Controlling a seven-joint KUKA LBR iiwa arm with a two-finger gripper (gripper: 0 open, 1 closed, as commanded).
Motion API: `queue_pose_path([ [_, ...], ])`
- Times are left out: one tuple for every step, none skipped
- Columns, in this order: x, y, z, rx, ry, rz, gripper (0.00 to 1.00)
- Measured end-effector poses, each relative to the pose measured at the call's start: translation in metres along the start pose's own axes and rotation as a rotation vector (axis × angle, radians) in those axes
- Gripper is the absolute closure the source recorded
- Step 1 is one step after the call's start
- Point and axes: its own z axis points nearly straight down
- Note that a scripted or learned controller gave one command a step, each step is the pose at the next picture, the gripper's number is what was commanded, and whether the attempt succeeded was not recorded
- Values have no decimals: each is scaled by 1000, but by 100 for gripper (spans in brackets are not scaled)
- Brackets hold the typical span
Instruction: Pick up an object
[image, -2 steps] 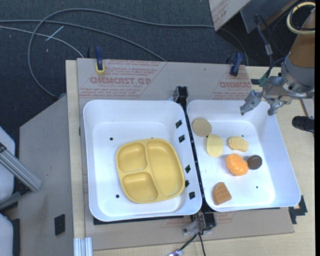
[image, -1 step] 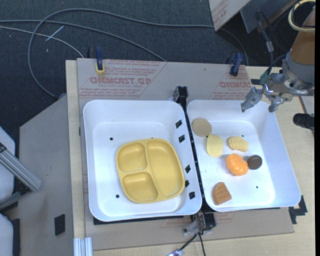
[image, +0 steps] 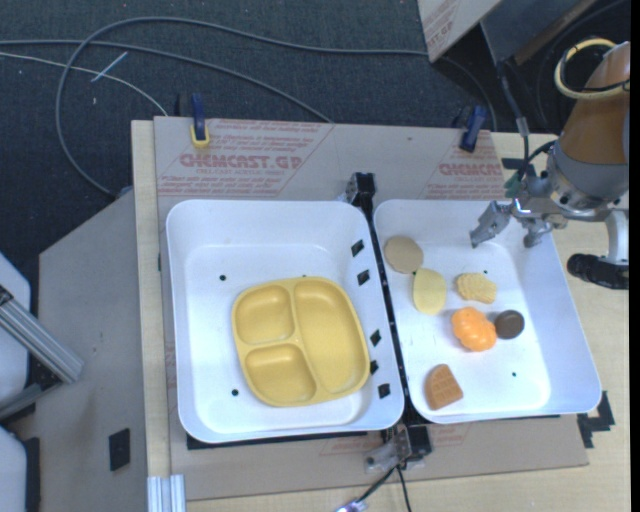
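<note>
The right bin (image: 560, 380) holds several toy foods. A tan round disc (image: 403, 253) lies at its back left. In front of it are a pale yellow piece (image: 429, 290) and a ridged yellow piece (image: 477, 288). An orange ball (image: 474, 330) touches a small brown round (image: 509, 324). A brown loaf-like piece (image: 443, 386) lies near the front. My gripper (image: 510, 228) hangs over the bin's back right part, above and behind the ridged yellow piece. It is open with nothing between its fingers (image: 486, 226).
The left bin (image: 200, 250) holds a yellow divided plate (image: 298, 340). A black divider with clips (image: 372, 270) runs between the bins. Blue clamps (image: 199, 118) hold the cardboard base at the back. Cables lie on the floor at the far left.
</note>
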Motion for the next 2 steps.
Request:
queue_pose_path([
  [-1, -6, 43, 1, 1, 0, 0],
  [-1, -6, 96, 1, 1, -1, 0],
])
